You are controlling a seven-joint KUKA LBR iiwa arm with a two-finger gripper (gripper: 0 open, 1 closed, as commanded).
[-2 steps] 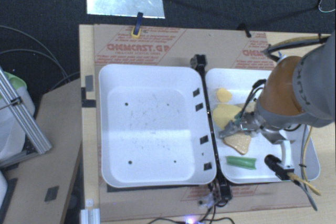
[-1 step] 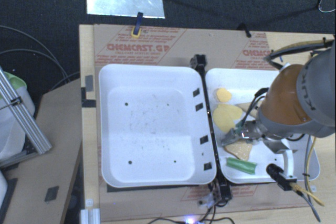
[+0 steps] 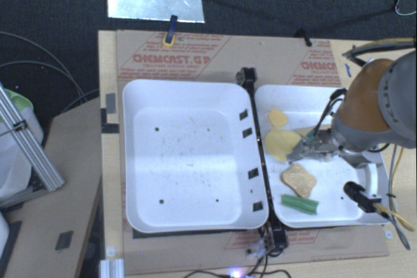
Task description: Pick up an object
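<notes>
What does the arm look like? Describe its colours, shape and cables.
The thick rounded grey arm carries a broad orange band above the wrist. Thin dark cables loop beside the band toward the small metallic grey gripper.

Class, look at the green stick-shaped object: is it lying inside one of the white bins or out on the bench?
Inside. The green stick lies flat on the floor of the right bin, near its front rim, just below the tan bread-like piece.
</notes>
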